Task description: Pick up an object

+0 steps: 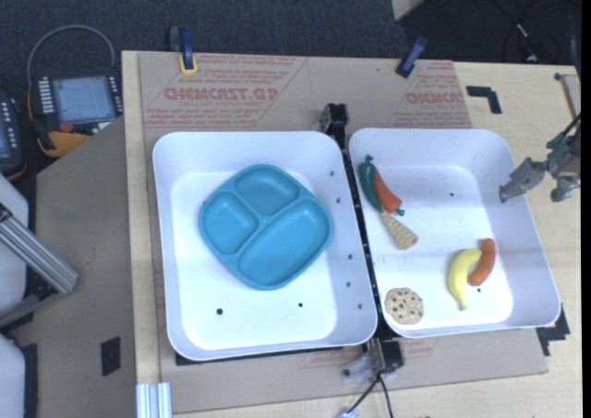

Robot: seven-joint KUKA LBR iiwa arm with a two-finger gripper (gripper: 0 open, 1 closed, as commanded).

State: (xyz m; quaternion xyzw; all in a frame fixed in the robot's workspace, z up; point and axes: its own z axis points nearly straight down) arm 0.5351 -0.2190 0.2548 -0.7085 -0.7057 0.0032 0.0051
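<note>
Dark carpet surrounds a pale tabletop [148, 222] covered by a brown cardboard sheet printed with red lettering. At far left, off the tabletop, a handheld control pendant [81, 99] with a small screen lies inside a loop of black cable. On the cardboard's upper edge sit a yellow-and-blue clamp [187, 54] and, further right, a blue clamp [411, 56]. The left bin [194, 324] holds a blue divided plate [266, 225], lying flat near its middle with its three compartments facing up. A black bracket [334, 117] sits at the top of the seam where the two bins meet. The right bin [517, 310] holds several toy foods: a carrot with a green top [379, 187] near its upper left corner, a waffle cone piece [399, 231] just below it, a round cookie [404, 305] at the lower left, and a yellow banana [460, 278] touching a small orange sausage [482, 262] toward the lower right. At the right rim of this bin hovers the gripper [539, 184], its grey fingers [517, 181] spread apart with nothing between them. It hangs above the bin's upper right area, well apart from the banana and sausage below it, with bare white floor between.
</note>
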